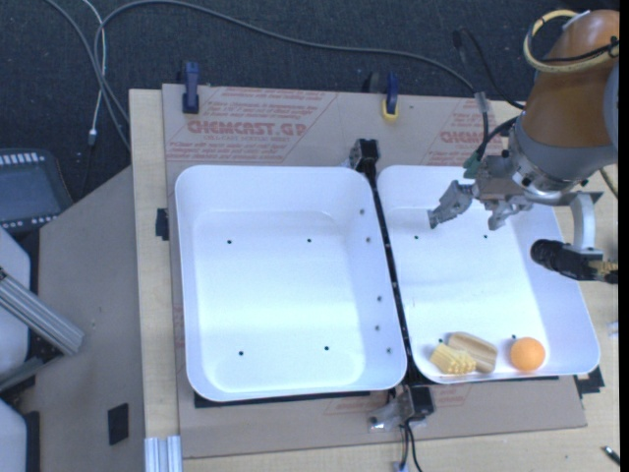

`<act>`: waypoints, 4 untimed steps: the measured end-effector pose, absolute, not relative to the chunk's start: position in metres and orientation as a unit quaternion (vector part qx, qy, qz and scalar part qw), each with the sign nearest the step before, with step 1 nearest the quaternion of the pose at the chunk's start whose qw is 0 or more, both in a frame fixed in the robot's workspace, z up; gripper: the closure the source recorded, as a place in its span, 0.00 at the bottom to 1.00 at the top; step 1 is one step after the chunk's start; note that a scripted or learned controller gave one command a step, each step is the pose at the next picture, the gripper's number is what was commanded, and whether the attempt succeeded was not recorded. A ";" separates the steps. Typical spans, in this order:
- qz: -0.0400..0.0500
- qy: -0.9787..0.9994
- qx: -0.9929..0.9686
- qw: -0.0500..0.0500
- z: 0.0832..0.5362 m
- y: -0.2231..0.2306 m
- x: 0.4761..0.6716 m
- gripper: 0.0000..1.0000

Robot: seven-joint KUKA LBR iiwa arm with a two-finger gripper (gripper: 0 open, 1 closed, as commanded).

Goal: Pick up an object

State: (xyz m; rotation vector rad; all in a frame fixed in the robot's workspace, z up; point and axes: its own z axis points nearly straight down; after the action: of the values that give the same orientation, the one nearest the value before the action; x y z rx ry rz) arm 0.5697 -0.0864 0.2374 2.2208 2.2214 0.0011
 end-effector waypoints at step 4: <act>-0.001 0.705 0.709 -0.001 0.147 -0.171 0.580 0.00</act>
State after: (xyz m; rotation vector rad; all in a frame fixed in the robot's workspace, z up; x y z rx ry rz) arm 0.5798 -0.1707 0.1466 2.2289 2.2169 -0.0036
